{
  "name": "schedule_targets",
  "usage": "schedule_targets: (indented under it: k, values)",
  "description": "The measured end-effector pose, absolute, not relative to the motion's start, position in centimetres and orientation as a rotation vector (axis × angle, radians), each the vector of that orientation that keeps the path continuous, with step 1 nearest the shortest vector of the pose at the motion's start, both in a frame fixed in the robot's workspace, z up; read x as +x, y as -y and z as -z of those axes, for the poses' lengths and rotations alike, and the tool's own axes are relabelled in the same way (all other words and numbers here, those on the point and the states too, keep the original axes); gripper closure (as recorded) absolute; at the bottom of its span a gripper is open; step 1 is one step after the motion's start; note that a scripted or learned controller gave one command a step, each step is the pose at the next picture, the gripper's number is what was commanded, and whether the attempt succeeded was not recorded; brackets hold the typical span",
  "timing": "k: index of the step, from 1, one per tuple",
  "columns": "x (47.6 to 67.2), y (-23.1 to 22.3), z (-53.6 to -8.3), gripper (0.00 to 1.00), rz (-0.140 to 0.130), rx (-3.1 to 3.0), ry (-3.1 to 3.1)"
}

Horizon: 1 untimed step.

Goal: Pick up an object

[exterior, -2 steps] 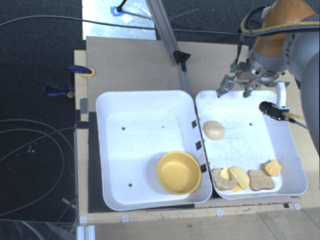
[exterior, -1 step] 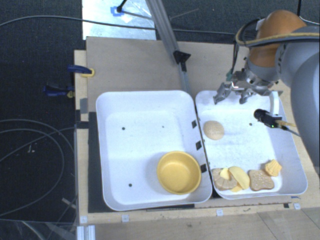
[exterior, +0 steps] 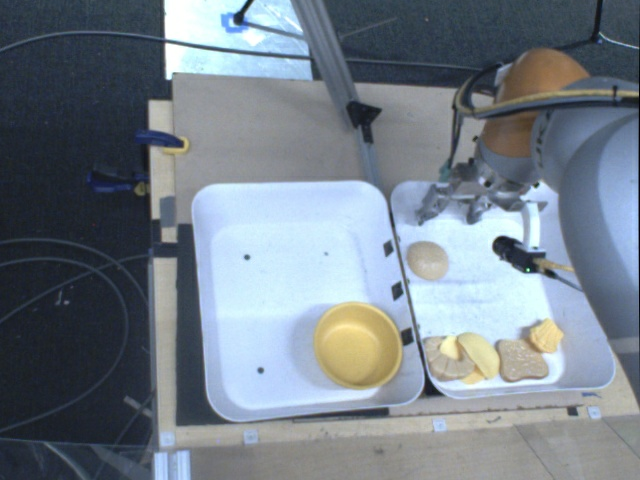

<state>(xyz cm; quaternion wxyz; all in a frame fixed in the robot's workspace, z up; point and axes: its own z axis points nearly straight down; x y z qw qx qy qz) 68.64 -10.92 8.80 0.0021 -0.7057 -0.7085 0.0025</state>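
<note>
Yellow bowl (exterior: 358,344) sits low in the left bin (exterior: 230,268), alone.
Right bin (exterior: 590,368) holds one round bun (exterior: 428,261) mid-bin and, along its lower edge, four food pieces (exterior: 488,356) bunched together. Jaws (exterior: 462,204) hang at that bin's upper edge, spread apart, grasping nothing, bun just below them.

arm: grey, orange band, reaching in from right | hand (exterior: 456,206): low, wrist pointing down
</note>
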Motion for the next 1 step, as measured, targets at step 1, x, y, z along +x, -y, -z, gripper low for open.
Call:
schedule_targets:
  k: [1]
  values:
    - [68.81, 10.97, -10.2, 1.0, -0.005, -2.216, 2.228]
